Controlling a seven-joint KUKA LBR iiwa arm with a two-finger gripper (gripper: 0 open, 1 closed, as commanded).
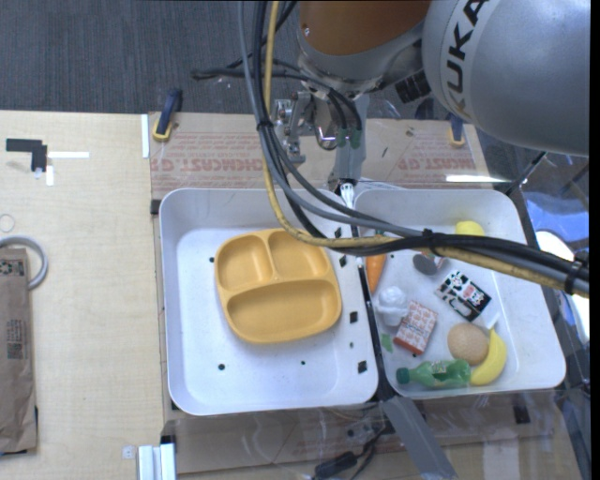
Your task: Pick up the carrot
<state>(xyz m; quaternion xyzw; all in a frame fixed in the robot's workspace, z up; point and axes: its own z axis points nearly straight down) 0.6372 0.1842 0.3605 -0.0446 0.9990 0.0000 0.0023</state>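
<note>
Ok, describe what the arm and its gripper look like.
The arm is a bulky, rounded grey shell with dark KUKA lettering and an orange band above the wrist. Black cables and a yellow one are bundled and trail from it across the bins. The gripper is a small cluster of bare metal parts and wiring.

Grey KUKA arm (pixel 506 66) w/ orange band (pixel 361 23), black & yellow cables (pixel 281 141) trailing.

Pale wooden benchtop (pixel 84 281) beneath dark grey carpet (pixel 112 56), brown paper bag (pixel 16 347) at left edge, taped cardboard (pixel 225 155) behind, evenly lit.
</note>
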